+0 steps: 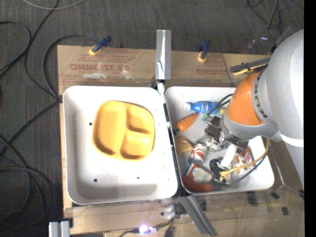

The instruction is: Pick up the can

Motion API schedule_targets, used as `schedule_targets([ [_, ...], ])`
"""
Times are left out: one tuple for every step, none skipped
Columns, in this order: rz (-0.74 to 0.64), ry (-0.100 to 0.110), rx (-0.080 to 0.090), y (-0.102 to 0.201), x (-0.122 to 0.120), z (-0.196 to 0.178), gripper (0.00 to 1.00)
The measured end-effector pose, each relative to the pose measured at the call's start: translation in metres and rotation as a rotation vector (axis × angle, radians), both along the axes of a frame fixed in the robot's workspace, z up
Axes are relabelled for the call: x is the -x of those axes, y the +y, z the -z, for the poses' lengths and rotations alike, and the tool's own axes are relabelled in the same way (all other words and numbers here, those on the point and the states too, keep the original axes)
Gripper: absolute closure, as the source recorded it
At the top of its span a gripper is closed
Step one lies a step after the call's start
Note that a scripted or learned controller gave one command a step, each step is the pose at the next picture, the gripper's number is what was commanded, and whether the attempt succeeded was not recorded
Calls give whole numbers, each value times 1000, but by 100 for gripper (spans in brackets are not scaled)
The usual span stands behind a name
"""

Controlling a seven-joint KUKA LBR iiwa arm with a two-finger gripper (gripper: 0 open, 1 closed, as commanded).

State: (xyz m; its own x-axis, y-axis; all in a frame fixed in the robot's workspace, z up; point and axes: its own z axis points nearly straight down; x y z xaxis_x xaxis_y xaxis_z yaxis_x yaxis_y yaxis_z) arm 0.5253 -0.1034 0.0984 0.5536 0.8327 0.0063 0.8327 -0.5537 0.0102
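Claw (214, 141) low in the right bin (264, 180), near its middle, under the orange-banded wrist. Open or clenched: cannot tell, the wrist covers it.

Can (199, 153), red and white, lies tilted just beside the claw on its left. Whether the two touch is unclear.

Crowding the can:
- brownish lump (183, 143) against the bin's left wall, blurred, kind unclear
- orange piece (187, 123) above it
- blue-and-white bottle (202, 106) on its side along the far wall, right end hidden by the arm
- white-and-red packet (194, 173) below the can
- red sausage-like thing (198, 186) at the near wall
- red-and-white wrapper (243, 160) right of the claw, mostly under the arm

Left bin (79, 181): one yellow compartment tray (124, 130), well apart from the claw.

Worktop (74, 58) faced in brown card. Two blue-and-yellow clamps (100, 45) on the far edge, a metal bar (163, 53) between them. Cables (34, 4) on the floor, cut off by the frame.
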Motion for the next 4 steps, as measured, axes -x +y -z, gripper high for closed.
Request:
schedule_targets([
  [70, 56, -8, -17, -130, 12, 100],
  [73, 33, 4, -24, -133, 11, 0],
  [52, 17, 3, -47, -90, -26, 0],
  [270, 4, 1, -20, -21, 10, 0],
])
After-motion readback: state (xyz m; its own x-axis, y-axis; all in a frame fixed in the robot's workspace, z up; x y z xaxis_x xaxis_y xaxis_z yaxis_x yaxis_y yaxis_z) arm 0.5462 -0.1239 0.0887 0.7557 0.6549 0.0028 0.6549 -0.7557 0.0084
